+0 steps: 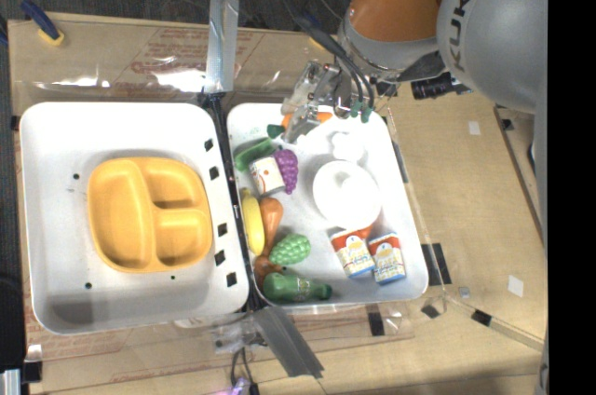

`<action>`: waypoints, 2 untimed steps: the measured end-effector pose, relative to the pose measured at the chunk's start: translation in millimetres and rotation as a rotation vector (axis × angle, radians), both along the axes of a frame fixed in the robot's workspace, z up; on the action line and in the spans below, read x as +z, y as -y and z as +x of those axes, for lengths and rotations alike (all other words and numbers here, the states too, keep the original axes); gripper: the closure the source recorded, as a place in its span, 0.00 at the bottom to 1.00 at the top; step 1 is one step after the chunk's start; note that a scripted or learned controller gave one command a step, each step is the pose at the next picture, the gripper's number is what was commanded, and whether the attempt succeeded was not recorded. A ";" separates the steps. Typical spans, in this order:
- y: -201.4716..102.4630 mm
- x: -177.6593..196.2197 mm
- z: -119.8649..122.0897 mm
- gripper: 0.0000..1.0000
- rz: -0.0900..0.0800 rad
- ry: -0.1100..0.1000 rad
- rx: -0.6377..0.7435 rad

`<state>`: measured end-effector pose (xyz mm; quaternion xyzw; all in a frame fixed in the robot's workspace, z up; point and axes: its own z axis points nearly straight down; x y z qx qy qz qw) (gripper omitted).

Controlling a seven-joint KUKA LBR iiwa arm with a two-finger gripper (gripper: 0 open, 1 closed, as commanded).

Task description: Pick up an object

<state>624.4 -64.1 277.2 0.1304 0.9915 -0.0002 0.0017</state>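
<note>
The gripper [312,109] hangs over the right bin's [402,197] crowded far-left corner; jaw state unclear, so neighbouring toys could block a grasp.

"KUKA" in dark letters on the grey arm [494,2]; carton labels too small to read.

Left bin [37,197]: divided tray [149,212] in its middle.
Right bin [402,197]: toys crowd its left side — two cartons [370,255] lower right, gripper [312,109] at its upper edge.
</note>
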 end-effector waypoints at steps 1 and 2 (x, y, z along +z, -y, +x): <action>28.1 -14.3 -91.9 1.00 0.000 -0.002 -0.001; 36.5 8.5 -45.5 1.00 -0.001 0.000 -0.043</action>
